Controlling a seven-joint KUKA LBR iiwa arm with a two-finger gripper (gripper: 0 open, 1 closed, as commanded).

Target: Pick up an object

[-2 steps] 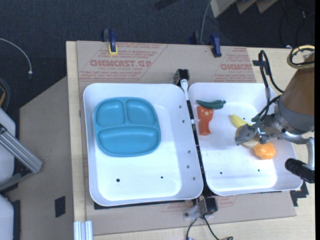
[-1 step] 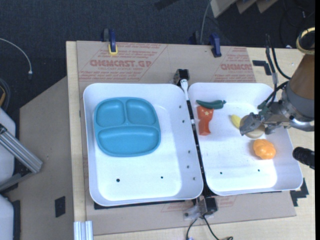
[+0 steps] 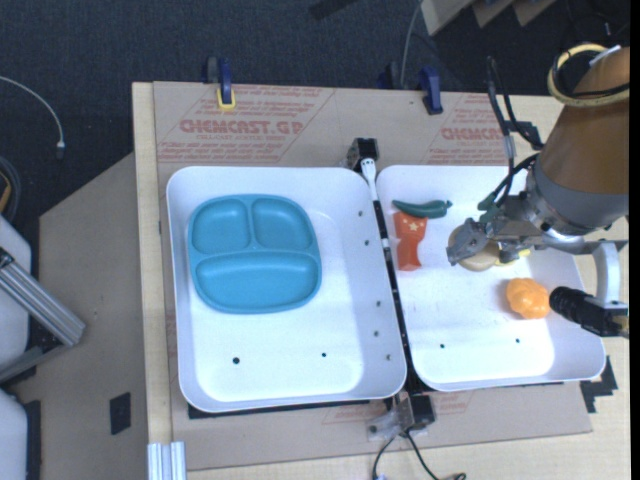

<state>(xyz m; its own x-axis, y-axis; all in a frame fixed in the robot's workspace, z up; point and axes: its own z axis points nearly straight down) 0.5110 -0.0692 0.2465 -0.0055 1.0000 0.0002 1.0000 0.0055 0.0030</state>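
In the right bin (image 3: 480,363), an orange carrot-shaped toy (image 3: 410,240) with a dark green top (image 3: 424,207) lies near the left wall. A round orange fruit (image 3: 527,298) sits further right. My gripper (image 3: 468,247) hangs low over the middle of this bin, between the carrot and the orange fruit. A pale beige object (image 3: 487,262) shows partly beneath it, touching or very close to it. Most of that object is hidden by the gripper.
The left bin (image 3: 290,363) holds a blue divided plate (image 3: 256,253) in its upper left part. A ridge with screws (image 3: 385,268) separates the two bins. The arm covers the right bin's upper right corner.
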